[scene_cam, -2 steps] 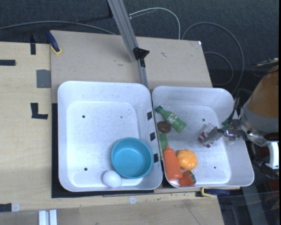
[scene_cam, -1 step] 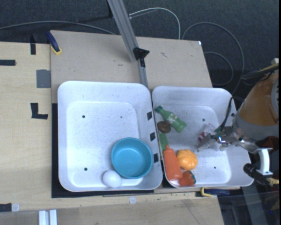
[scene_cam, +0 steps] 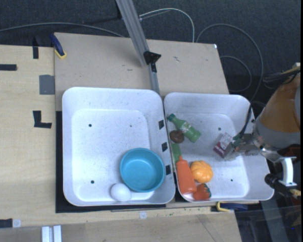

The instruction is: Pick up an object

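My gripper (scene_cam: pixel 233 147) reaches in from the right, low over the right bin (scene_cam: pixel 207 102). It sits right against a small maroon and white packet (scene_cam: pixel 222 145); I cannot see whether the packet is held. Further left in this bin lie a green bottle (scene_cam: pixel 184 128), a brown round piece (scene_cam: pixel 177 136), an orange carrot (scene_cam: pixel 185 176), a yellow-orange pepper (scene_cam: pixel 202 171) and a small red fruit (scene_cam: pixel 203 191).
The left bin (scene_cam: pixel 91 102) holds a blue bowl (scene_cam: pixel 142 169) and a white ball (scene_cam: pixel 120 191) near its front wall. A grey pole (scene_cam: pixel 134 24) slants down to the gap between the bins. The arm's orange band (scene_cam: pixel 283 107) hangs over the right bin's right rim.
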Robot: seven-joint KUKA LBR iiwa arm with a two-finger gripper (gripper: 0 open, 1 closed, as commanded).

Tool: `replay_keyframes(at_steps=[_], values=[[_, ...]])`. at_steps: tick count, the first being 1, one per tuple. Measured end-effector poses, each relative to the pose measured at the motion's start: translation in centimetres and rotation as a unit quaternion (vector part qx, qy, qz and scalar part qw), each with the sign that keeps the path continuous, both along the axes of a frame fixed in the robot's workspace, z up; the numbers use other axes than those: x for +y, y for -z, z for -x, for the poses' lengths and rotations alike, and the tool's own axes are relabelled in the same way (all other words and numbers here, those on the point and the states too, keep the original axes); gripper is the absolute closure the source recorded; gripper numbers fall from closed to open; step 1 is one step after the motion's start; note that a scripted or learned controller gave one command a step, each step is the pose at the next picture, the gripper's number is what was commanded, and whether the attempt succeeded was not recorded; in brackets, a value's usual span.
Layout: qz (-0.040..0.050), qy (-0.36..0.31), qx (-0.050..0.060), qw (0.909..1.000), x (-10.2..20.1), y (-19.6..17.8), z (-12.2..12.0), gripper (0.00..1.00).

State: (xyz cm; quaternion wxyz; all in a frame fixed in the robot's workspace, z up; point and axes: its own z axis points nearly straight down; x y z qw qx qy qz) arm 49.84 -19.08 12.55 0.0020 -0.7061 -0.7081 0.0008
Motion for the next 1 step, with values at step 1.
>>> replay_keyframes(at_steps=[1], values=[[0.0011,0.000,-0.003,1.0000,0.70,-4.40,0.00,1.00]])
